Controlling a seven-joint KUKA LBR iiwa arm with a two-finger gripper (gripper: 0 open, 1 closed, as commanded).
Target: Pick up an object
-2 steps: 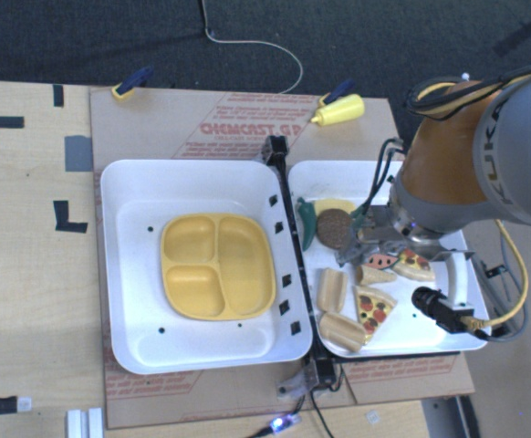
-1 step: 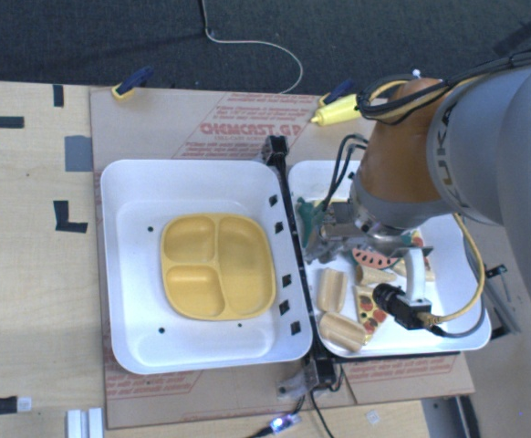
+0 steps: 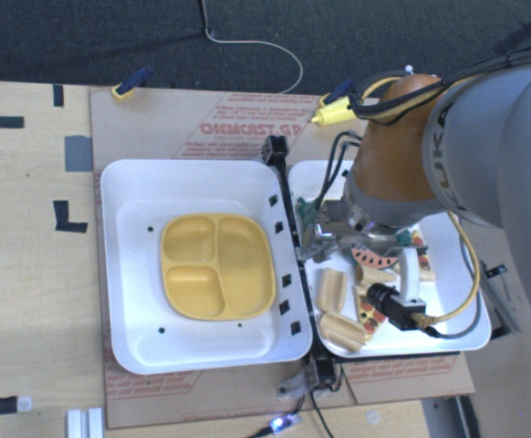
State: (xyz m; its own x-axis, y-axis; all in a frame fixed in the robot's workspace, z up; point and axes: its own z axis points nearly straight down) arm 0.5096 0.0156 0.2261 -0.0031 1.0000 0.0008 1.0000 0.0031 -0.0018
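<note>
In the right bin (image 3: pixel 457 336) lie several small toy food items: a tan bread-like block (image 3: pixel 330 291), a tan roll (image 3: pixel 342 332), a pizza-like slice (image 3: pixel 368 314) and a red-and-white piece (image 3: pixel 375 259). My gripper (image 3: pixel 338 235) is low over the left part of this bin, just above these items, and the orange wrist band hides much of it. The left bin (image 3: pixel 129 199) holds a yellow divided plate (image 3: pixel 218 266).
A black divider (image 3: pixel 286 235) with clips runs between the two bins. Cardboard (image 3: pixel 238 126) lies under both bins. A yellow and a blue clamp (image 3: pixel 334 108) sit at the back edge, and a white cable (image 3: pixel 256 48) loops over the dark floor behind.
</note>
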